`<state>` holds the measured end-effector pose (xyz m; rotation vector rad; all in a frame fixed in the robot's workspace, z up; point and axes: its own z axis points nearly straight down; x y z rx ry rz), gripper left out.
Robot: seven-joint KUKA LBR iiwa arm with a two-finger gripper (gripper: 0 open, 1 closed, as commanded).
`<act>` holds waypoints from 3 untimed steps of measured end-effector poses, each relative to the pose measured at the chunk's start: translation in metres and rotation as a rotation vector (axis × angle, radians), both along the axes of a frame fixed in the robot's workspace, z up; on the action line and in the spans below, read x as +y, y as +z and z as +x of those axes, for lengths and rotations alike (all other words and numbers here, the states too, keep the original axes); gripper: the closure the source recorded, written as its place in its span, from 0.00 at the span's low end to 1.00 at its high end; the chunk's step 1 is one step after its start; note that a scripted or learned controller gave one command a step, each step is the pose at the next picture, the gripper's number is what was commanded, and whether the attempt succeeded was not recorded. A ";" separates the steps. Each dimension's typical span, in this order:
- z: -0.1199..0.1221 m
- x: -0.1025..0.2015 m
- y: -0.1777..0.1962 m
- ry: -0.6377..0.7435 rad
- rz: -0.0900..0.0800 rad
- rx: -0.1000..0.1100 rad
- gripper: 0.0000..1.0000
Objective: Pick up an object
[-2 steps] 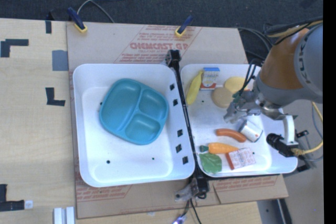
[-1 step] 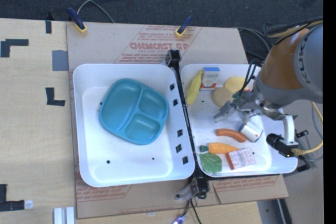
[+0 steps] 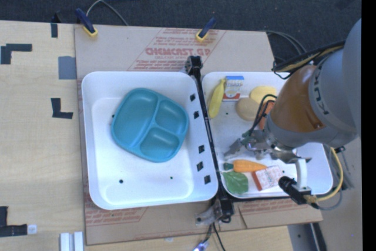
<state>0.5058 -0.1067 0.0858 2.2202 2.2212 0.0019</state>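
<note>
Left bin (image 3: 94, 144): blue plate (image 3: 150, 124) fills centre; bare floor along near edge. Right bin (image 3: 320, 176): crowded by banana (image 3: 216, 98), carrot (image 3: 247, 166), arm (image 3: 311, 103).

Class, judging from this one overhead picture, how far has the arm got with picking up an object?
Done: the end effector is low inside the right bin, above the toy carrot. In hand: nothing visibly gripped. Left: grasp and lift; carrot, banana and other items lie loose.

Blue tray (image 3: 150, 124), left bin (image 3: 97, 144) — claw (image 3: 249, 147) perhaps above carrot (image 3: 249, 166)
</note>
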 end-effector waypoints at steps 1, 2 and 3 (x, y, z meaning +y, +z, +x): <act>0.055 -0.034 0.033 0.000 -0.001 0.002 0.00; 0.127 -0.035 0.001 0.002 -0.002 -0.003 0.00; 0.162 -0.013 0.000 0.001 -0.004 0.006 0.00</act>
